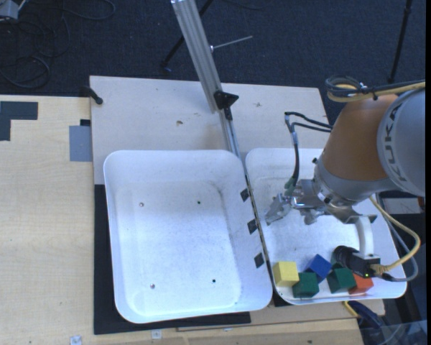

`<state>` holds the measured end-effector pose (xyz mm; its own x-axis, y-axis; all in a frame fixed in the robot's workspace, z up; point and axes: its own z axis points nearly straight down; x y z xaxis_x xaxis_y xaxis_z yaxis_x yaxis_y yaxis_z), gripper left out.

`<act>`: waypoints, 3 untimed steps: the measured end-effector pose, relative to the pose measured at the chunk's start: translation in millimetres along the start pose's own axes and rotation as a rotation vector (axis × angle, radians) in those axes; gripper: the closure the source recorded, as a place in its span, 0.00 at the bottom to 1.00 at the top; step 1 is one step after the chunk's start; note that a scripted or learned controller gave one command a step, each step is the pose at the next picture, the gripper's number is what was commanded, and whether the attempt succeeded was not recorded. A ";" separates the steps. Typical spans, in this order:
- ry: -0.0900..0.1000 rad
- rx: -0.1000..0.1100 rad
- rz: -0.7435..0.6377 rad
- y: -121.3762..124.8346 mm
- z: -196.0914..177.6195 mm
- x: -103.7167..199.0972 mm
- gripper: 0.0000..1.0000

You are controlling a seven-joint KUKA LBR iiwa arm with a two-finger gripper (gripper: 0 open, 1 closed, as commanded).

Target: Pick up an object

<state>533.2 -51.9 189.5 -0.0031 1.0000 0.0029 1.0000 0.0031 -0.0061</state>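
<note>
Blocks sit bunched in the right bin's [269, 165] near corner: a yellow block [286, 272], a blue block [320, 265], two green blocks [307, 285] and an orange block [360, 284]. Over that bin's middle hangs the gripper [276, 210], well apart from them, with nothing between its fingers; how wide they stand I cannot tell. By my reckoning the picking is yet to be done. The left bin [122, 192] lies alongside.

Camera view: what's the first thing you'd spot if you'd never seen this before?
The big grey arm with its orange band reaching in from the right, over the right bin. Next, the colourful blocks huddled in that bin's near corner: yellow block, blue block, two green blocks and an orange block. The left bin is plain white.
</note>
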 end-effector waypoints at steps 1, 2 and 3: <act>-0.002 -0.008 0.004 -33.2 -70.6 -3.0 0.00; -0.003 0.002 0.005 -8.1 3.5 -34.8 0.00; -0.002 -0.004 0.000 12.6 -0.5 -1.2 0.00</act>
<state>545.8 -53.1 189.9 -0.0028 1.0000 0.0004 1.0000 0.0028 -0.0021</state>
